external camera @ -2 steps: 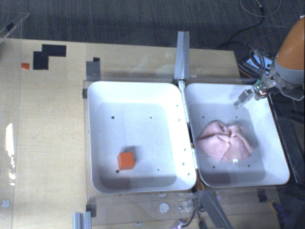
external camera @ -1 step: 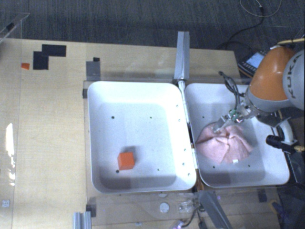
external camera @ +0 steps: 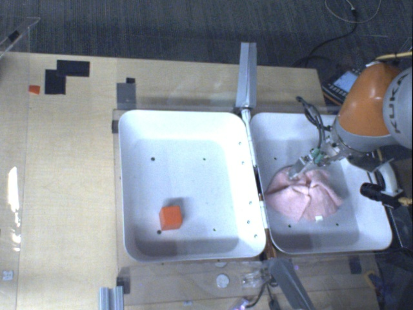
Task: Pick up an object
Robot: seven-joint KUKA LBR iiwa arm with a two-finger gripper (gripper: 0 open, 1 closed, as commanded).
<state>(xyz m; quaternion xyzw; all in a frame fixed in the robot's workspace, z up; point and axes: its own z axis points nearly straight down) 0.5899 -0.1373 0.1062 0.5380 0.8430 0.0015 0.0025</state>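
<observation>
Looking down on the bench from the one camera view, we've got two bins side by side. The right bin (external camera: 381, 234) holds a pink cloth (external camera: 303, 196), bunched into a soft mound toward its near-left part. Over in the left bin (external camera: 129, 173), an orange block (external camera: 171, 217) sits alone at the near side, well apart from the action.

That cloth should be light and limp — no stiffness, so it will sag and drape when lifted. My read: the best purchase is the raised pucker at the top of the mound, where folds gather and give something to pinch. A flat patch would likely slip away.

Now the arm — it reaches in from the right, orange band above the wrist, angled down and leftward. The gripper (external camera: 314, 162) sits right at the far edge of the cloth, apparently touching it. Whether it's parted or clamped, I cannot tell from this angle.
</observation>
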